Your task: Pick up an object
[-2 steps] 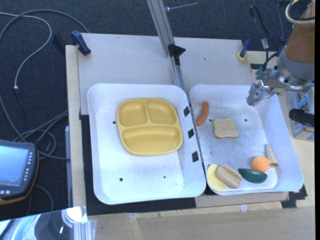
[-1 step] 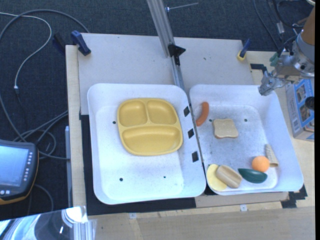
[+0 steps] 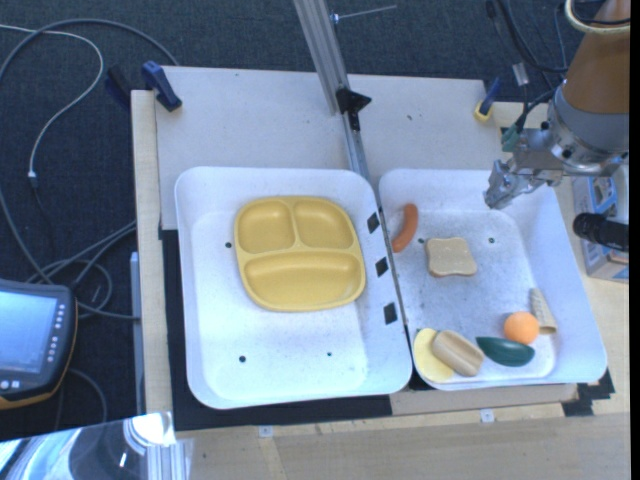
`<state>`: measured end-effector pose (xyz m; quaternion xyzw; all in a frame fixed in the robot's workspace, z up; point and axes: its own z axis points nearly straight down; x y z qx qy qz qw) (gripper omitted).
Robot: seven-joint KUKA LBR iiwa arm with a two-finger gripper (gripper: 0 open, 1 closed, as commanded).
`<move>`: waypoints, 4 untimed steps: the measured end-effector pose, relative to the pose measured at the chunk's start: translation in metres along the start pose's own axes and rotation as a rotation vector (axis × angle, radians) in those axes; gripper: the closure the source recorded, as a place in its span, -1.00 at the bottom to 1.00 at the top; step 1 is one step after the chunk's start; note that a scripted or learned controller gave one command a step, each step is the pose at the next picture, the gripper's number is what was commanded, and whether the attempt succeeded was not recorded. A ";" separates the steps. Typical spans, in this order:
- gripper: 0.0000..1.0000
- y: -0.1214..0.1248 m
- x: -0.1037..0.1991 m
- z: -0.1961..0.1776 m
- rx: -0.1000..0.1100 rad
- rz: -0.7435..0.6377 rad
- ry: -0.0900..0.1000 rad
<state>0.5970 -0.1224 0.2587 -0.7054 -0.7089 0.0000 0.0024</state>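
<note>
Raised over the right bin's far corner, claw carrying nothing; whether spread or shut, cannot tell. Likely parked high to leave the pickings unobstructed. Toast just nearer than the claw, sausage left of the toast, orange and the rest crowded along the near rim.

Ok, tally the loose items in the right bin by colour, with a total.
Orange: 2, the sausage and the ball
Tan: 3, the bread slice, the bun, the small piece at the wall
Yellow: 1, the small plate
Dark green: 1, the vegetable
Total: 7
</note>
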 end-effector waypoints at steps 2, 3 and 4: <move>1.00 -0.023 0.099 0.004 0.000 -0.002 0.001; 1.00 -0.038 0.148 0.007 0.001 -0.002 0.000; 1.00 -0.039 0.199 0.010 -0.002 -0.002 -0.001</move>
